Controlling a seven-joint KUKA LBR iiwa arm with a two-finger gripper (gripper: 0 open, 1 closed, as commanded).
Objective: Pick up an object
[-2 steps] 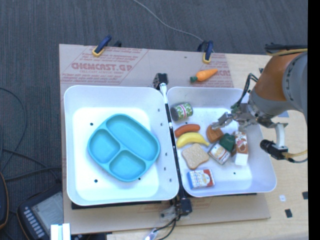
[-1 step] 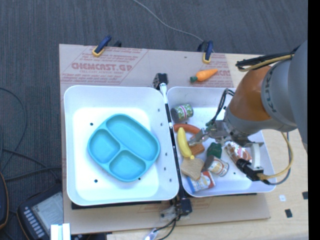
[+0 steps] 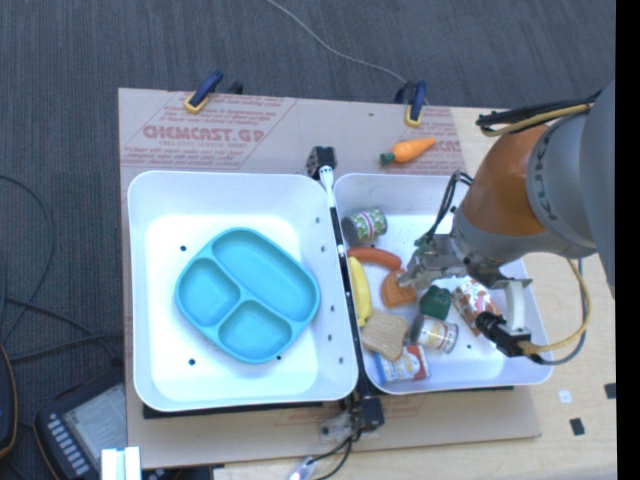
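Currently gripper (image 3: 420, 268) is low in the right bin (image 3: 520, 368), over the orange piece (image 3: 397, 290) beside the hot dog (image 3: 375, 257) and banana (image 3: 359, 290). Can't tell its grasp state. Items are crowded, so a clean pick looks tricky. Blue plate (image 3: 247, 293) sits alone in the left bin (image 3: 160, 198).

This is a robotics lab test bench rather than a home. A brown cardboard sheet printed with red lettering (image 3: 205, 133) covers the bench, held at its far edge by blue and yellow spring clamps (image 3: 204, 90). Two shallow white plastic bins (image 3: 140, 268) sit side by side on it. Dark grey carpet (image 3: 100, 28) lies around, crossed by a thin loose cable (image 3: 300, 23). The grey industrial robot arm with an orange band (image 3: 530, 193) reaches in.
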